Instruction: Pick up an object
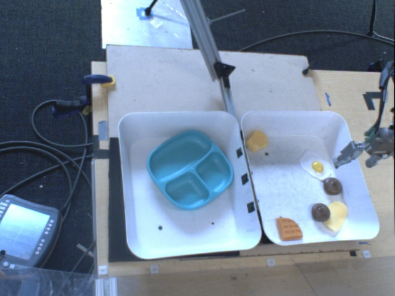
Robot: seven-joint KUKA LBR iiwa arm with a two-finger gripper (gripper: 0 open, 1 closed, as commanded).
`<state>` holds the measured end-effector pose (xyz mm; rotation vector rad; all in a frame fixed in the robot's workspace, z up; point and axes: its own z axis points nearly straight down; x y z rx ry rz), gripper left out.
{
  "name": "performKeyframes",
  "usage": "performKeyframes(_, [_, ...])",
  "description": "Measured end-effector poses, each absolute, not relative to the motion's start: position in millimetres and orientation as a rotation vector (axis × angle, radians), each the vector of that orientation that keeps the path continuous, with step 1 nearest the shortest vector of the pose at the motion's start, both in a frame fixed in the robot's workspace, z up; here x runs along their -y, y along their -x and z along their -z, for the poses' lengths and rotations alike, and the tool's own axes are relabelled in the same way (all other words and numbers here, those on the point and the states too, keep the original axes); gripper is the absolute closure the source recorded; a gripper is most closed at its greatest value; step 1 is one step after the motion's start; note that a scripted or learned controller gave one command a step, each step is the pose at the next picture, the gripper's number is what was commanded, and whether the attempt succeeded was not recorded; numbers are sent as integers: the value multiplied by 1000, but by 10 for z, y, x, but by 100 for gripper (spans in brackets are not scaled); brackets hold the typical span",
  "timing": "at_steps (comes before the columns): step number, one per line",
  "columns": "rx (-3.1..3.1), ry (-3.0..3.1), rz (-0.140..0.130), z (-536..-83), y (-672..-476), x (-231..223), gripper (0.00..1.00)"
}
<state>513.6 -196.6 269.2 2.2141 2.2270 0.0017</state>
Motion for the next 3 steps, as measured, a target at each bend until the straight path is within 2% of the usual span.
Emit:
performKeyframes(1, [-2225, -2216, -2, -2693, -5137, 1966, 0])
performKeyframes(3, [-2225, -2224, 2, -1591, -4977, 1864, 0])
